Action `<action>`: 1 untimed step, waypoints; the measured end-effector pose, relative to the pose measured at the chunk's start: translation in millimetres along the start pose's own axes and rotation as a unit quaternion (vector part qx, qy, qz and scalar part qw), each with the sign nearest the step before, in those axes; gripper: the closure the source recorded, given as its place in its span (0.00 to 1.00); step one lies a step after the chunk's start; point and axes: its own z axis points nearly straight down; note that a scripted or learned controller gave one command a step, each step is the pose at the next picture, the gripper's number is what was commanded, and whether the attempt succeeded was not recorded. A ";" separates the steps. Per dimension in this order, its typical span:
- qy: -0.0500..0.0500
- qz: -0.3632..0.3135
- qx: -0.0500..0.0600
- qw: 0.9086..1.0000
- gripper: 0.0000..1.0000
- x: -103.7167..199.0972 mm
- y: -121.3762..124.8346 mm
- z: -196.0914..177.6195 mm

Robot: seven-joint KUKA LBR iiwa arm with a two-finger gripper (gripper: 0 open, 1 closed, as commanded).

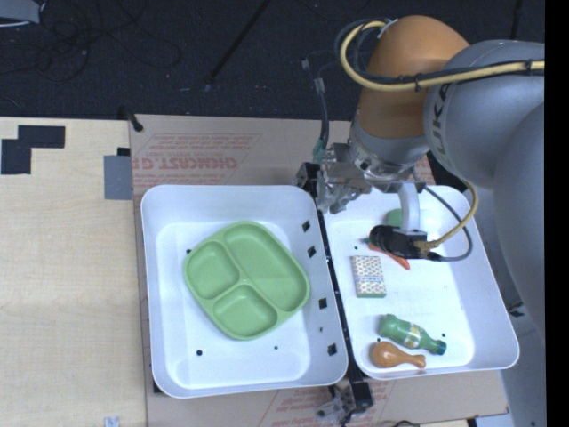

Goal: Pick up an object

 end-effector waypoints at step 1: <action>0.000 0.000 0.000 1.000 1.00 55.6 -10.8 1.9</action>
